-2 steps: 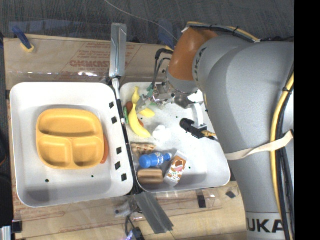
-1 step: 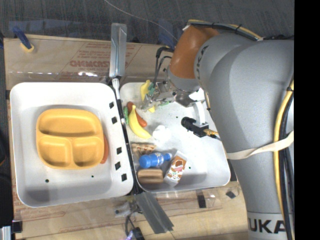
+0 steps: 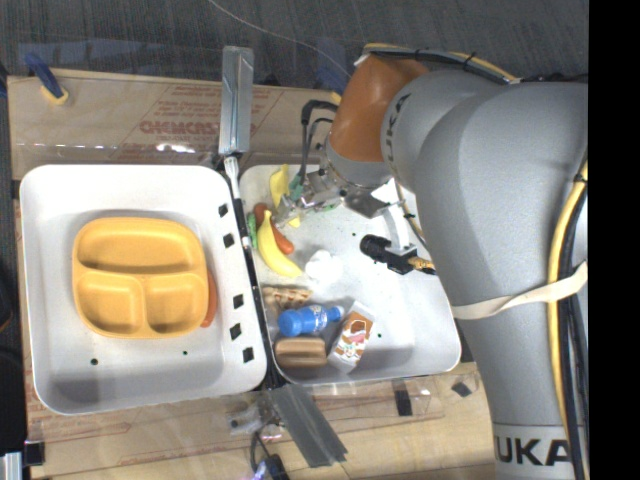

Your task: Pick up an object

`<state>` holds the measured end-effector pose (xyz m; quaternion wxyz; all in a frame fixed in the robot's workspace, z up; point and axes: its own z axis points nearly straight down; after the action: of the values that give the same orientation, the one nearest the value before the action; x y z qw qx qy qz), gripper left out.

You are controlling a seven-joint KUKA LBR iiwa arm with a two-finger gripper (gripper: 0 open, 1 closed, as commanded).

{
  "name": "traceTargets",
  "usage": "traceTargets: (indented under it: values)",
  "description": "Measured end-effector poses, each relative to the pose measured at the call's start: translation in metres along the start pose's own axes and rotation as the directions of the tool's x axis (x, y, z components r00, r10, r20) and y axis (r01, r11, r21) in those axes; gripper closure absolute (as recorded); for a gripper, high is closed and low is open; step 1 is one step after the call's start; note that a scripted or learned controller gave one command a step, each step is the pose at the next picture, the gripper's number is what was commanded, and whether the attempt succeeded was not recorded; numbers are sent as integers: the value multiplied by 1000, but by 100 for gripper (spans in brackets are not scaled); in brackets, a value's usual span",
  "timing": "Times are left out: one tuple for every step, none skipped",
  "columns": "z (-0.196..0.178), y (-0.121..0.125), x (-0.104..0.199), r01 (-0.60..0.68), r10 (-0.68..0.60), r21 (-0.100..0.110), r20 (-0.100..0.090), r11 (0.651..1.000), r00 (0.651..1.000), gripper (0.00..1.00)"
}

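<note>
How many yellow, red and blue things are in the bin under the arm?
Yellow: 2, a banana and a yellow piece near the bin's far edge
Red: 1, a pepper
Blue: 1, a bottle
Total: 4

The grey arm [image 3: 500,168] is extended from three o'clock toward nine o'clock, the orange band [image 3: 365,108] is angled downward, and the gripper [image 3: 297,200] is lowered near centre.
</note>
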<state>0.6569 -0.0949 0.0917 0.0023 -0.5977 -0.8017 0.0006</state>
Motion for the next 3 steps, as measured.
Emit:
traceTargets:
  values:
    - [-103, -21, 49, 103, -103, -7, 5, 995, 995, 100]
    - [-98, -72, 67, -11, 11, 1, 1, 1000, 1000, 100]
    - [-98, -72, 67, -11, 11, 1, 1, 1000, 1000, 0]
